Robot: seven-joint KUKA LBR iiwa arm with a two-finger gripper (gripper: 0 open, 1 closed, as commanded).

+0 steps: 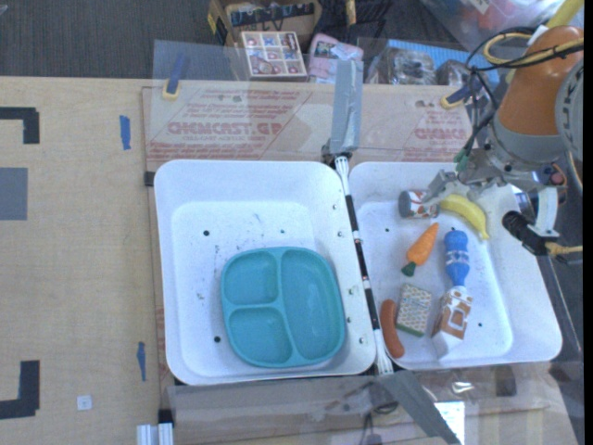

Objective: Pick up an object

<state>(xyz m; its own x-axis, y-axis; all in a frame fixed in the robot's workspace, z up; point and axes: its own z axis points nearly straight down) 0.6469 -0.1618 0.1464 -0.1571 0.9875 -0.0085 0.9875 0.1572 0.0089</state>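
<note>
Nearest the viewer, at the front of the right bin, lie a reddish sausage, a speckled square sponge and a small white and orange carton. Just beyond them sit a blue bottle and an orange carrot, close together but apart. Further back, a yellow banana lies beside a small grey and red can on its side.

The left bin holds a teal divided plate toward its front.

At the back of the right bin, the gripper hangs low just above the banana's upper end, near the can. Whether it is open or closed cannot be told from here, and nothing is seen held in it. The grey arm with its orange band rises behind to the right.

Beyond the bins lie a cardboard sheet and cluttered boxes.
</note>
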